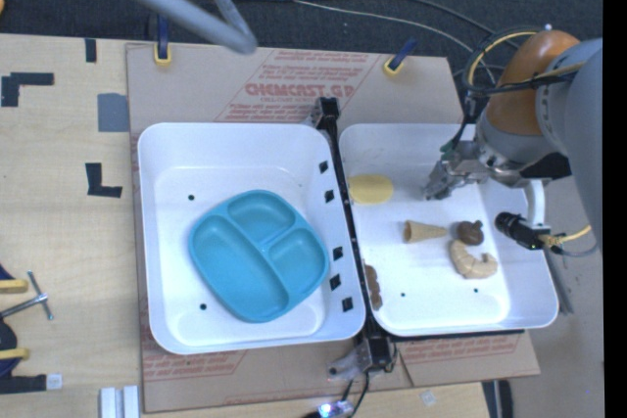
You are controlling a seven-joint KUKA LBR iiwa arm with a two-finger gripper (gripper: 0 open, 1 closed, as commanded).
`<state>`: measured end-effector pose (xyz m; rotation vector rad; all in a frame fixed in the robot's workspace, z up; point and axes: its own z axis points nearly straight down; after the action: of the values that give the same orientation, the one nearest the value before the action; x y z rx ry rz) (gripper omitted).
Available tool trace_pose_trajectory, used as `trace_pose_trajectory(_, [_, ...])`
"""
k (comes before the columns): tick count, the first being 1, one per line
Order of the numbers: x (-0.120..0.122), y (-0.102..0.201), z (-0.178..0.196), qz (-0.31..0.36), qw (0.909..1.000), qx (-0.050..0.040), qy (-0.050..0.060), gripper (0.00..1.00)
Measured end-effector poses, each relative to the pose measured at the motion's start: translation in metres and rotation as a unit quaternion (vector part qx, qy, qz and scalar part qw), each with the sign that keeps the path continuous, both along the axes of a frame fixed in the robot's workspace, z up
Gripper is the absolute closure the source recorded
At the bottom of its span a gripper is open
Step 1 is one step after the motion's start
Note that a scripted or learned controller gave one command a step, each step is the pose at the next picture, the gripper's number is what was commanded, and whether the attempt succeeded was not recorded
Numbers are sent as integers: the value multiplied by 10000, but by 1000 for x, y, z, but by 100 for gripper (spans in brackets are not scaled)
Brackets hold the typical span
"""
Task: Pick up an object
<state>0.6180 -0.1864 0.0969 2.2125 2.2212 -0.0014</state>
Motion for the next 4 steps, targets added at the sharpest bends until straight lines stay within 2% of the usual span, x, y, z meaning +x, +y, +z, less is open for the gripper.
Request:
trace_pose_trajectory(1, [8,3,45,-11,10000,23,11,100])
trace_pose_trajectory(3, [11,14,166,-10,10000,21,12,100])
trace_pose_trajectory(4, [21,70,169,4,10000,26,22,100])
